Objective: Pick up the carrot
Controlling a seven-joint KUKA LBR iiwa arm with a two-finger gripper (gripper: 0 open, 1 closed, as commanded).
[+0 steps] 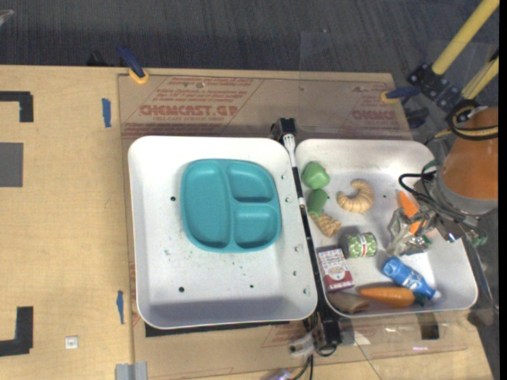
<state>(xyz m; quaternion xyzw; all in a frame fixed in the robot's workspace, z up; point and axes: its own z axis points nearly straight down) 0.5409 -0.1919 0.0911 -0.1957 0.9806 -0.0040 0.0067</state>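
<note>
The carrot [385,295], orange and lying on its side, rests along the front wall of the right bin [463,287], just below a blue packet [408,278]. My gripper [407,233] hangs over the right part of that bin, above and slightly right of the carrot and apart from it. Its metal fingers [394,223] look spread open with nothing between them. A small orange piece [406,203] lies just behind the gripper. The arm's orange band [473,171] shows at the right edge.
The right bin also holds two green items [314,174], a beige croissant shape [356,195], a green can [360,245], a red and white box [334,266] and a small brown piece [325,224]. A teal divided plate [232,204] lies in the left bin [158,283].
</note>
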